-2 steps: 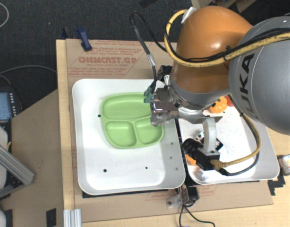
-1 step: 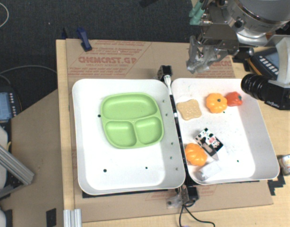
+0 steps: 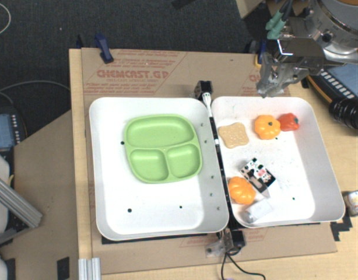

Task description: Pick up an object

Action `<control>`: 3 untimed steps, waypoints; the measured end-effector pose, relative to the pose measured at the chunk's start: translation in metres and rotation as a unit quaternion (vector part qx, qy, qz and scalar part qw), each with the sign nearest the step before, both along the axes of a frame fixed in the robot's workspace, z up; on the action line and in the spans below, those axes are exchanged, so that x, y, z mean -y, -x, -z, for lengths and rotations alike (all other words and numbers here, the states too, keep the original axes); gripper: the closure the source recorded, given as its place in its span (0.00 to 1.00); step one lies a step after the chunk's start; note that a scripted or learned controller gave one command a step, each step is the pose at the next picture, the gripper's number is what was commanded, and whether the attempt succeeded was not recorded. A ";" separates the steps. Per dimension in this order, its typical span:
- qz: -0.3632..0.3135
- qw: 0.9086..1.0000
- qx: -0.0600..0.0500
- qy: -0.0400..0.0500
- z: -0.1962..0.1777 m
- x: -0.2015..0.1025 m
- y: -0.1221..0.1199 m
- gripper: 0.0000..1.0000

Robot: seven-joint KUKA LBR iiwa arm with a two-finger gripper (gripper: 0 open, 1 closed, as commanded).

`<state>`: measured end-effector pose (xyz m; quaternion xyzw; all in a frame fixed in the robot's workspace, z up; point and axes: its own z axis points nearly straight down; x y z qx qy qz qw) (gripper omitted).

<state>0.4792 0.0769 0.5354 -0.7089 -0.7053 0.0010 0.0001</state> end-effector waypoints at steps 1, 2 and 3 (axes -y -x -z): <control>0.003 1.000 -0.003 0.000 0.067 0.088 0.001 1.00; -0.001 1.000 -0.004 0.000 0.147 0.094 0.001 1.00; -0.009 1.000 0.004 -0.002 0.096 -0.022 0.000 1.00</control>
